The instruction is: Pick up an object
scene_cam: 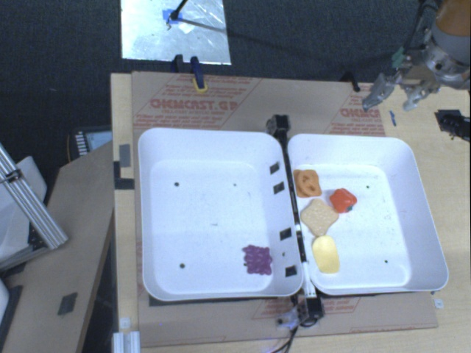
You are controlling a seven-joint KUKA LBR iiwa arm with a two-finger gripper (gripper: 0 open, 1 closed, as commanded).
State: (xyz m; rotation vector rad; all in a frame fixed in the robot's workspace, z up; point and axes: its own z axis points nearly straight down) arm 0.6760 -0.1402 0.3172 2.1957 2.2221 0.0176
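The gripper (390, 94) hangs beyond the right bin (423, 190)'s far rim, jaws spread with nothing between them. Best target: the red piece (343, 199) inside that bin (its neighbours crowd the divider); descend straight.

The bench (88, 197) is seen as a tan wooden top, covered by a printed cardboard sheet (243, 98) with red lettering. Two shallow white bins are set directly on the cardboard, side by side and touching: the left bin (151, 197) and the right bin (419, 197). A row of black clips (280, 190) is seen along their shared edge. A blue-and-yellow clamp (197, 76) is fixed at the cardboard's far edge.
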